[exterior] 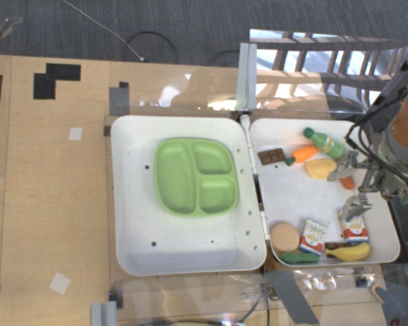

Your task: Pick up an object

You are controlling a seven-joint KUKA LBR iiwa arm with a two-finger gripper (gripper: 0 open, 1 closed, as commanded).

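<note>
Gripper [353,182]: hanging over the right bin [279,182] near its 3 o'clock side; fingers are standing apart, one toward 11 o'clock, one toward 6 o'clock, with nothing between them.
Nearest candidates: the yellow lemon-like piece [319,169] is lying just beside the upper finger; a small red piece [347,181] is sitting between the fingers' reach; the small carton [355,231] is lying just below, toward 6 o'clock.
Crowding risk: the carrot [303,154] and green bottle [324,142] are lying close to the lemon, so a descent there is likely nudging neighbours instead of closing on one.
Slip risk: the lemon's rounded shape may be squirting out sideways.
Left bin: holding a green divided plate [194,176].
</note>
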